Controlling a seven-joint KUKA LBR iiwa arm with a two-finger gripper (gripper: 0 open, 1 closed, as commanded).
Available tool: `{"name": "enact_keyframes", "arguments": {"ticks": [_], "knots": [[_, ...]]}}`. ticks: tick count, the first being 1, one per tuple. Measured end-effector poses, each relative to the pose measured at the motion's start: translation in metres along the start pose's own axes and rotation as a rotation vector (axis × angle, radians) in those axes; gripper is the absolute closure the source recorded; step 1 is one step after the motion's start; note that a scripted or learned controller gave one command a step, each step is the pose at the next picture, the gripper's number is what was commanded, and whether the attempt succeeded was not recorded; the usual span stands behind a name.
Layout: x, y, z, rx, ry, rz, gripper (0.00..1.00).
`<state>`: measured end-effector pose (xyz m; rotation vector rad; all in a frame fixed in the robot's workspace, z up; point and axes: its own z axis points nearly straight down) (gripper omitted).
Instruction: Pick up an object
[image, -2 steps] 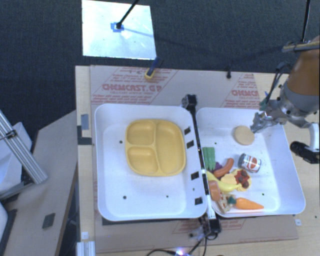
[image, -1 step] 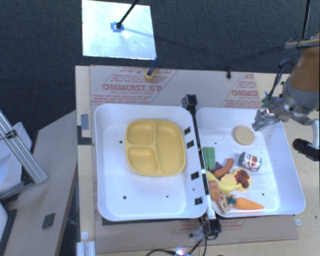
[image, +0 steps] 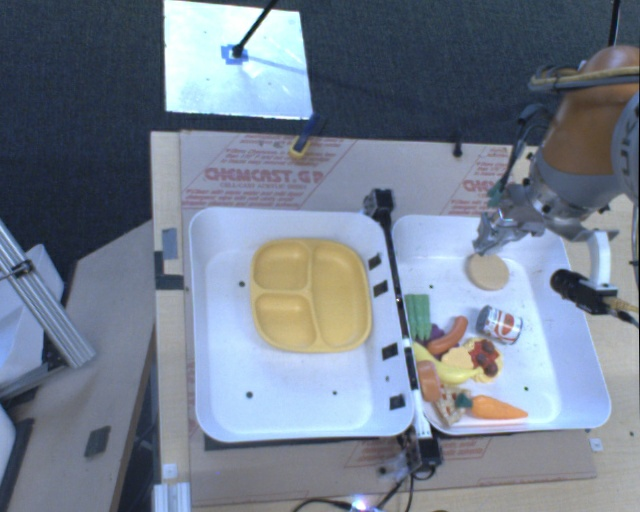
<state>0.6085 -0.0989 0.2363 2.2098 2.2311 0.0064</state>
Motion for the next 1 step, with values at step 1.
{"name": "enact_keyframes", "arguments": {"ticks": [1], "knots": [[0.0523,-0.0073,0.0055,0.002,0.000,0.000,1.00]]}}
